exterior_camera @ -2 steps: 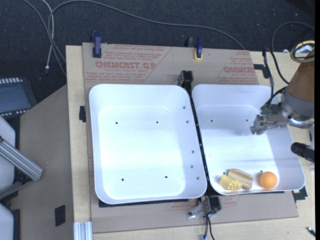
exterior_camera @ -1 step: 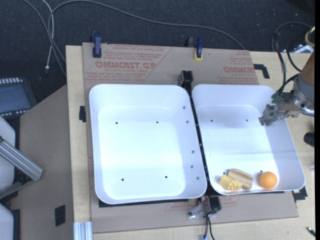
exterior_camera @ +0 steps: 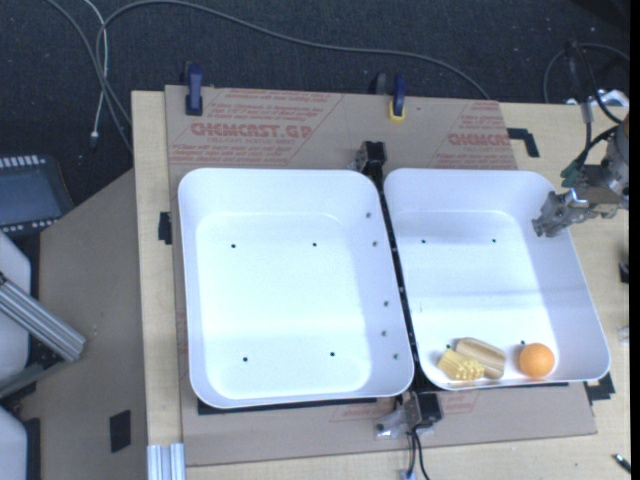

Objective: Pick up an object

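Well below the pincer (exterior_camera: 548,222), along the near wall of the right bin (exterior_camera: 560,268), lie the three things that could be picked: an orange ball (exterior_camera: 537,360), a tan bread-like roll (exterior_camera: 481,350) and a yellow corn cob (exterior_camera: 461,367). From the pincer, the ball sits almost straight down the view, close to the bin's near right corner. The roll lies down and to the left of the pincer, a little apart from the ball, and the corn cob rests against the roll's near left side, touching it. All three are far from the pincer. The pincer itself hangs at the right bin's far right rim, reaching in from the right edge of the view, with nothing seen between its tips; whether it is released or clenched cannot be told at this size. Left of the pincer, past the seam where the two bins meet, sits the left bin (exterior_camera: 200,298). Both bins rest on a brown board (exterior_camera: 300,128) printed with red lettering, held at its far edge by two blue clamps (exterior_camera: 193,86).
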`<state>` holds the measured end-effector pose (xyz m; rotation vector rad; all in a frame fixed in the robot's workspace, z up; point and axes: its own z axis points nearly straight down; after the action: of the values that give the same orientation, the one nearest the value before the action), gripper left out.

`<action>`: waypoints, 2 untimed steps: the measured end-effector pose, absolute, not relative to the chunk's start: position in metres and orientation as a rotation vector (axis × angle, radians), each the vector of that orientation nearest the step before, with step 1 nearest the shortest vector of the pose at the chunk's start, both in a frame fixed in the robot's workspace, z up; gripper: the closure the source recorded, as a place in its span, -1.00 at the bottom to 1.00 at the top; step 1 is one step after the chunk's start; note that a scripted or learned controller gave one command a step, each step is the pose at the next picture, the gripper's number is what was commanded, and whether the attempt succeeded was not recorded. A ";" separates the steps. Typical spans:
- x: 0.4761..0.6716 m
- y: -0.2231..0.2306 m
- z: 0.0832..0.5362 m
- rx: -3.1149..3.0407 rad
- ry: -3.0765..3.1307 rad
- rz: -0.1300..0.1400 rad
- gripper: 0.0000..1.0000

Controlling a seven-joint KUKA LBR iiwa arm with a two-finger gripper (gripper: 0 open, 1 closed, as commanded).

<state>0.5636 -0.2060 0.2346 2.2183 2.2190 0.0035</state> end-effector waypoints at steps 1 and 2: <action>0.568 -0.148 0.243 2.216 2.226 0.003 1.00; 0.570 -0.099 0.231 2.217 2.227 0.001 1.00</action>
<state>0.5702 -0.0986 0.2311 2.2173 2.2271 0.0010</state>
